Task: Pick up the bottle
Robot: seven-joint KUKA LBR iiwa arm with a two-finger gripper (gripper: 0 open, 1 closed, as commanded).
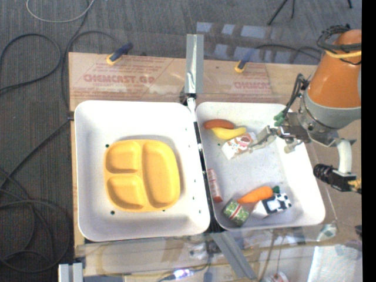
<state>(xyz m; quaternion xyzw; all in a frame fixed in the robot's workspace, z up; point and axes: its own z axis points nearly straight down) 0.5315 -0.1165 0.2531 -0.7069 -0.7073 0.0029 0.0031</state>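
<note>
Bottle lies apart — gripper beside white carton.

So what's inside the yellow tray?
The yellow tray in the left bin has three compartments, and nothing is visible in any of them. What lies under the tray is hidden.

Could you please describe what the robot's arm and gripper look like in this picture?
The arm is bulky and rounded: a broad orange band sits above a grey wrist section. Thin dark cables run along its near side. The gripper is a slim pale metal piece with small green parts at its base. A white and black fitting juts below the wrist.
</note>
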